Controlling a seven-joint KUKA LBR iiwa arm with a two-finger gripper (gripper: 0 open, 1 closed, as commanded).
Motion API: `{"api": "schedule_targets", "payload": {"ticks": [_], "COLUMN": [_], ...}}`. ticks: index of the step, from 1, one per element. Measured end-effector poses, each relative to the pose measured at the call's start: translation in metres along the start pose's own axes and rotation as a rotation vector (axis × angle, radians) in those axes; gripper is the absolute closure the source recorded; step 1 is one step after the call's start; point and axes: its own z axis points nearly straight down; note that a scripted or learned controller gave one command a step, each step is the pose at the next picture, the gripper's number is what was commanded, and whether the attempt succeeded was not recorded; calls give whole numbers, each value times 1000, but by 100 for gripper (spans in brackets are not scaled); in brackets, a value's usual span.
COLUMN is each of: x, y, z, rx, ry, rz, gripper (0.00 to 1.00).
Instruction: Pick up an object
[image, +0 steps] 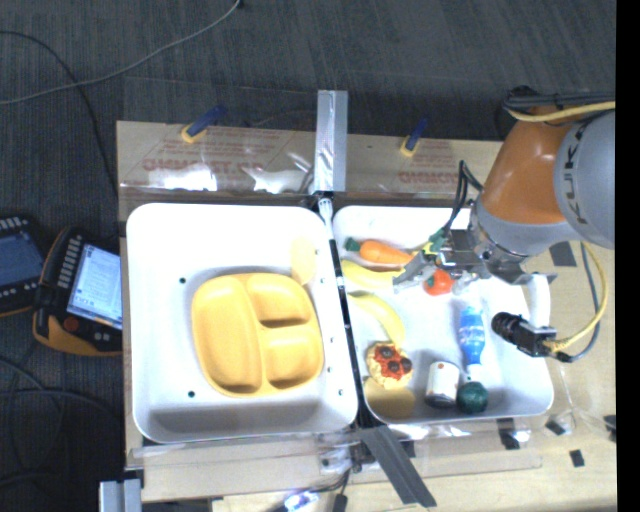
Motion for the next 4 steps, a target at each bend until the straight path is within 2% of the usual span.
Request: {"api": "schedule_targets", "payload": {"ticks": [1, 2, 3, 4], "x": [4, -22, -5, -4], "y": [6, 34, -38, -37], "z": [98, 100, 103, 95], "rx": [-2, -2, -19, -17], "ry": [-1, -3, -7, -3], "rz": [-10, -201, -191, -192], "gripper": [0, 0, 0, 100]}}
